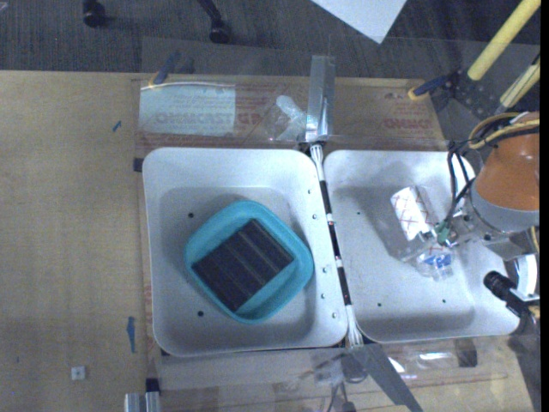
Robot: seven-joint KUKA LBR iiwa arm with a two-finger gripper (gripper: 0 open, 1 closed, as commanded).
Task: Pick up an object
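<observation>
In the left bin (171, 187) lies a teal dish (296, 256) with a dark ridged block (242, 264) resting in it. The right bin (377, 303) holds a white crumpled packet with red marks (410, 209) and, just below it, a clear wrapper with blue print (437, 264). The arm with its orange band (510, 183) reaches in from the right edge. My gripper (445, 233) hangs low over the right side of this bin, between the packet and the blue-printed wrapper, close to both. Whether it touches either one is not visible.
A metal divider (330, 230) runs between the two bins. Behind them lie a taped plastic sheet (189, 110) and a clear bag (287, 118). Black cables (459, 174) loop beside the arm. A yellow pole (506, 28) crosses the far right corner.
</observation>
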